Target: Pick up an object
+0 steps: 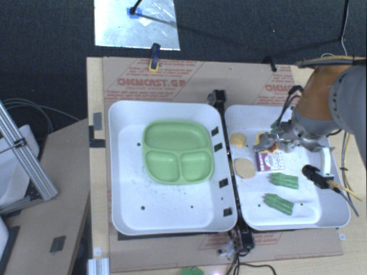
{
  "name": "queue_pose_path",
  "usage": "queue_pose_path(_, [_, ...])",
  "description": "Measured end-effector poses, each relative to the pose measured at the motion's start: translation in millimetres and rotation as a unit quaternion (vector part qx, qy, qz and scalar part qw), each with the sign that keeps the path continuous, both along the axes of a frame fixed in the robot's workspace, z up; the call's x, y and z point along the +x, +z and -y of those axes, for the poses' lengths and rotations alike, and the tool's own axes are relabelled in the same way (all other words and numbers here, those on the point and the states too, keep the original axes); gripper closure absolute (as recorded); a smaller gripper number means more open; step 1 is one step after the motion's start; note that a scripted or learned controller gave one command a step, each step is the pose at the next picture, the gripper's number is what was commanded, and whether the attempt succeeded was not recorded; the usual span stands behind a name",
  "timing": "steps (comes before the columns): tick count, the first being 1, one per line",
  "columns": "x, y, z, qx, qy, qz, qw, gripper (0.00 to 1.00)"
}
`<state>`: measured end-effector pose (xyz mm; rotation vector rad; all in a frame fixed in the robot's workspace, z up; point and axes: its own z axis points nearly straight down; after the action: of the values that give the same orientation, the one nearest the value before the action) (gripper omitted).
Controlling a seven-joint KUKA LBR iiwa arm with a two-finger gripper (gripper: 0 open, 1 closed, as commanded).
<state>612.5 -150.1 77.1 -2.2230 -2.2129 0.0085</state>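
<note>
The green tray (176, 152) looks smooth matt plastic

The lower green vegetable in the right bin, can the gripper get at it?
Probably yes: the green vegetable lies apart from its neighbours, nothing on top, and the gripper is over that bin.

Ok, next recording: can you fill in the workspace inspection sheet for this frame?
Surface: brown printed board carrying a white left bin and a white right bin.
Job's things: in the right bin, a yellow lump, tan disc, purple packet, upper green piece and lower green piece.
Clutter: green divided plate in the left bin; yellow clamp at the board's far edge.
Grippers: gripper low over the packet's far end; grasp cannot be judged.
Cables: black cable top right; grey cables at left.
Surroundings: dark carpet, shiny metal sheet, aluminium rail.
</note>
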Motion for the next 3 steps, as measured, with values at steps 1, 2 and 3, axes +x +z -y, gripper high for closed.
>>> queue_pose_path(1, [9.6,8.2,3.0,-0.0003,0.003,0.005,1.0000,0.00])
queue_pose_path(2, [41.7,8.8,3.7,-0.0002,0.005,0.007,1.0000,0.00])
queue_pose_path(3, [47.5,9.0,59.5,-0.0014,0.002,0.007,1.0000,0.00])
